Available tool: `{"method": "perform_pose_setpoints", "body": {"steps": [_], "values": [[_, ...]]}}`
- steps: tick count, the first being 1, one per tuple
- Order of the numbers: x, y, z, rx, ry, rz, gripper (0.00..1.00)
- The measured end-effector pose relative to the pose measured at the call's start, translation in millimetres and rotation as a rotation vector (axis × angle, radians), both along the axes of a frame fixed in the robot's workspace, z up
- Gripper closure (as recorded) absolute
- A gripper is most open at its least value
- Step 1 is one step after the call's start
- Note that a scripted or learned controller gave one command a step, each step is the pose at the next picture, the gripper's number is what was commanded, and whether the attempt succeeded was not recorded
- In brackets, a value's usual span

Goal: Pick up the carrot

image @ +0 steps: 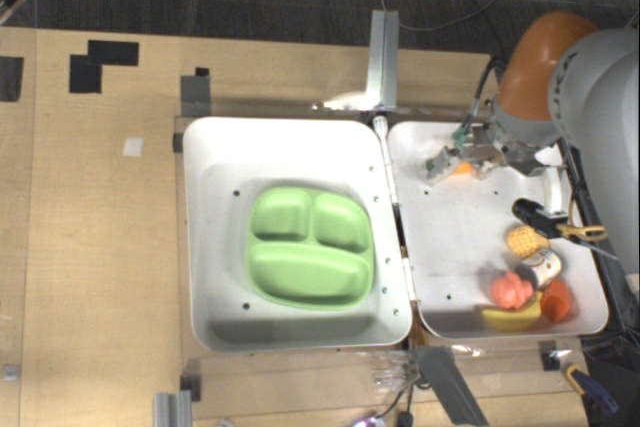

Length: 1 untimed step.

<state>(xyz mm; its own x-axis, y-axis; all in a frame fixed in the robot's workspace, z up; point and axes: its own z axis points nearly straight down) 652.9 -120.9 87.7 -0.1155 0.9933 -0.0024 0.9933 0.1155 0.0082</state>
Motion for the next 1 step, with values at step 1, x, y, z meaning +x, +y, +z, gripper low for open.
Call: {"method": "perform_pose_setpoints", "body": {"steps": [1], "values": [[18.3, -54.0, 49.9, -0.001, 0.000, 0.111, 0.00]]}}
